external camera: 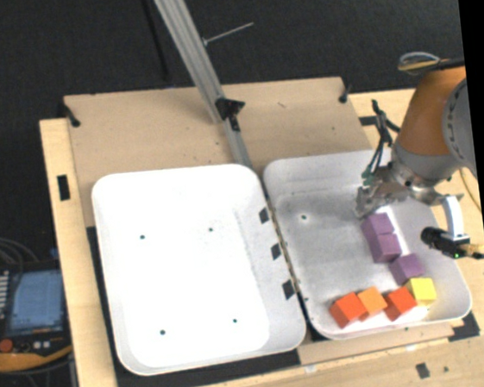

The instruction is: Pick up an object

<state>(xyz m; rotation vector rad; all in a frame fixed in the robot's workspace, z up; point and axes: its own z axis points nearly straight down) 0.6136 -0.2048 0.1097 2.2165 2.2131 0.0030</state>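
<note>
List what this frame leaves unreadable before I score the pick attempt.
- Gripper, camera view: too small and dark against the right bin; open or shut, and contact with the purple blocks, cannot be judged.
- Arm: cut off by the right edge.
- Block cluster at the bin's near edge: the orange blocks, red block and yellow block crowd together, so their count and stacking stay unclear.

Purple [380, 235], orange [351, 308] and yellow [422, 288] blocks lie in the right bin [315, 223].
</note>
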